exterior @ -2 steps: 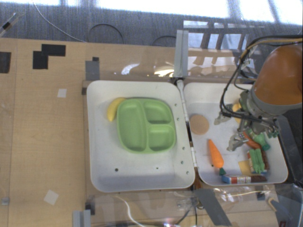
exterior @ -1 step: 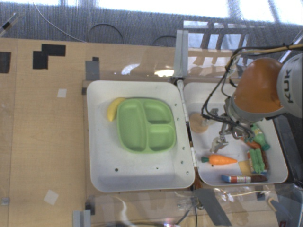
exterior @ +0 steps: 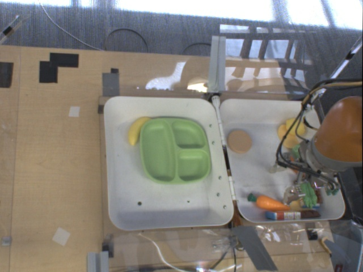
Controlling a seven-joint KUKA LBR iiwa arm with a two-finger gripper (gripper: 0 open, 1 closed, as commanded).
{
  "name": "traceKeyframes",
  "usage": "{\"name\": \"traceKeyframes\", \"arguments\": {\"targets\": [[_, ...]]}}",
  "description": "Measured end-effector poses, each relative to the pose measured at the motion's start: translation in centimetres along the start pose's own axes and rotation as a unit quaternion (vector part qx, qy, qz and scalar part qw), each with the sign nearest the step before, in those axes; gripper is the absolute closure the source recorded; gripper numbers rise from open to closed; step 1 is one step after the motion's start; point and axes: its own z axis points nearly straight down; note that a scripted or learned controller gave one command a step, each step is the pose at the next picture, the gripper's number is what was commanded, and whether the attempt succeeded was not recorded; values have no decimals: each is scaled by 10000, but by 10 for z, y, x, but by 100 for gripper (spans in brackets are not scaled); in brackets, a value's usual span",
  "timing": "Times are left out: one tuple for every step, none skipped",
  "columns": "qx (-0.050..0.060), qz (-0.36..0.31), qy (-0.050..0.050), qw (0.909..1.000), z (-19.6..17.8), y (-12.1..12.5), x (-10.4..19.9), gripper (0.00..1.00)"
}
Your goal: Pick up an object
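Observation:
The right bin (exterior: 255,160) holds a round tan disc (exterior: 240,141), an orange carrot (exterior: 269,202) with a green top, a marker-like tube (exterior: 290,215) along the front wall, a yellow object (exterior: 287,131) and a green toy (exterior: 309,198). My gripper (exterior: 295,194) hangs low over the bin's front right corner, right beside the green toy and just right of the carrot. The orange-banded wrist (exterior: 340,132) and its cables cover much of that corner.
In the left bin (exterior: 122,200) lies a green divided plate (exterior: 173,149) with a yellow banana (exterior: 136,130) tucked at its upper left edge. A metal post (exterior: 216,64) stands behind the divider between the bins.

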Motion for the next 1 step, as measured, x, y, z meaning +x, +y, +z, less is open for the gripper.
{"name": "traceKeyframes", "arguments": {"targets": [[-22, 1124, 8, 9937, 0, 38, -27, 0]]}}
